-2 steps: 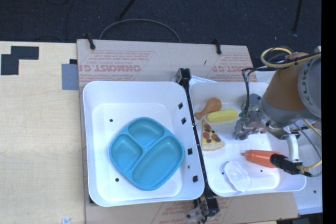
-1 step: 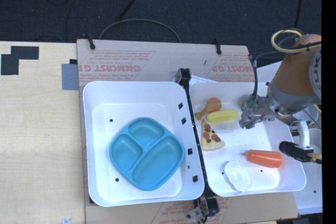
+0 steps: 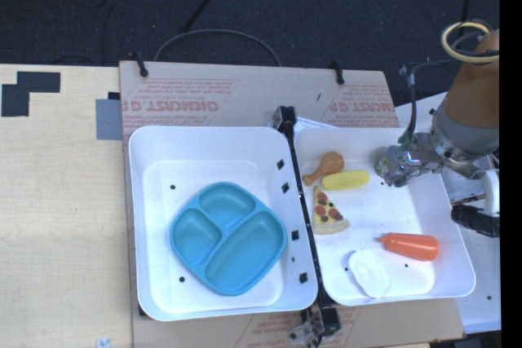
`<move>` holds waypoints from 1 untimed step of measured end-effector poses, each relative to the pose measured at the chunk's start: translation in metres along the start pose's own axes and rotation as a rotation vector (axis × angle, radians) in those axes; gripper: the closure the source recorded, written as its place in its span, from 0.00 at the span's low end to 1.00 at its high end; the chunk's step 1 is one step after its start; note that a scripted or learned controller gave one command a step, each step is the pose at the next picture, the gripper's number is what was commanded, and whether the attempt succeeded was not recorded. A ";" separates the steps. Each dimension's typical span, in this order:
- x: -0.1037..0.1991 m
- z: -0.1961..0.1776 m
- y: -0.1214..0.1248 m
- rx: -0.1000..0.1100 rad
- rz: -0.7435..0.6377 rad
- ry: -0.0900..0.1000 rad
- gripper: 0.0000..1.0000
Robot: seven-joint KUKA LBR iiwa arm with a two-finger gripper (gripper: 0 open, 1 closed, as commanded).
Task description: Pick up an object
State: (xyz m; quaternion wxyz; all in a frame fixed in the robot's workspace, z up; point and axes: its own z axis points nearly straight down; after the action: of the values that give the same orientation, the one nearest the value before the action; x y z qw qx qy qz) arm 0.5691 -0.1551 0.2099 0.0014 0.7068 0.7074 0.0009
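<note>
Hovering near the right bin's (image 3: 461,289) far edge, your gripper (image 3: 395,167) sits just beside the corn (image 3: 345,180); I cannot tell how its jaws stand. Centre over the corn, then descend straight.

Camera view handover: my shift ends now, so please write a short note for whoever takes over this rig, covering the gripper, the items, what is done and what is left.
Gripper: over the right bin, near its upper right part, nothing seen held; whether the jaws are open cannot be told.
Right bin items: chicken drumstick, yellow corn, pizza slice, orange carrot, white object.
Left bin: blue divided plate.
Done: no pick yet.
Left: grasp and lift one item; the corn lies nearest.
</note>
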 end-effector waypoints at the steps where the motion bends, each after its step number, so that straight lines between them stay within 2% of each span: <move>1: 0.042 -0.002 -0.005 0.007 -0.003 0.003 1.00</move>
State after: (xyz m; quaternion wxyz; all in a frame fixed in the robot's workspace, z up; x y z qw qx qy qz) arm 0.5641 -0.1132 0.2116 -0.0021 0.7058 0.7084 -0.0003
